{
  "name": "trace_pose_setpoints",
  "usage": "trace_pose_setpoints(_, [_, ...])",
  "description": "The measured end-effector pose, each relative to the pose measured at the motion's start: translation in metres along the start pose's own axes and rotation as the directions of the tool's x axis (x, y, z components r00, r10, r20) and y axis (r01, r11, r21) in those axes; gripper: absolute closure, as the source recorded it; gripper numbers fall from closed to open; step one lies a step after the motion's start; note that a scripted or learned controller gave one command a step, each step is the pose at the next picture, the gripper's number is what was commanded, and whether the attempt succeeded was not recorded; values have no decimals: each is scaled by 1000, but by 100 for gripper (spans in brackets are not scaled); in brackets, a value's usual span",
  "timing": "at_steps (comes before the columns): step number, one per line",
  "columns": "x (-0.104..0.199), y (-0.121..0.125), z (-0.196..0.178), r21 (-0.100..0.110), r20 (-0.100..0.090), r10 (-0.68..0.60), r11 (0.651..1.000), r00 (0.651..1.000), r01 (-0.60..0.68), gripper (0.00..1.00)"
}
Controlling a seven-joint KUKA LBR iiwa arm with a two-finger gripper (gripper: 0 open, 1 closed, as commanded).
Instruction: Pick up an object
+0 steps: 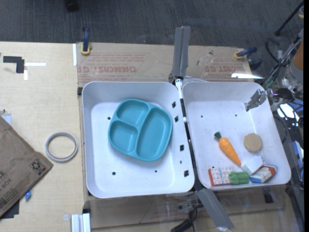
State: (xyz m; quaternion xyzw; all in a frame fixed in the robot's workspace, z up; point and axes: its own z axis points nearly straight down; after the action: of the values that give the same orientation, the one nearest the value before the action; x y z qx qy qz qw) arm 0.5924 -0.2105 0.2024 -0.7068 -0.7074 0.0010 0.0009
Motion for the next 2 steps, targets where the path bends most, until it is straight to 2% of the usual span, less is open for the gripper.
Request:
trace_pose_setpoints(1, [67,-73,99,1,-1,60,998,998,-60,0])
trace_pose_setpoints(2, [71,-98,111,0,-1,2,1000,1000,-2,0])
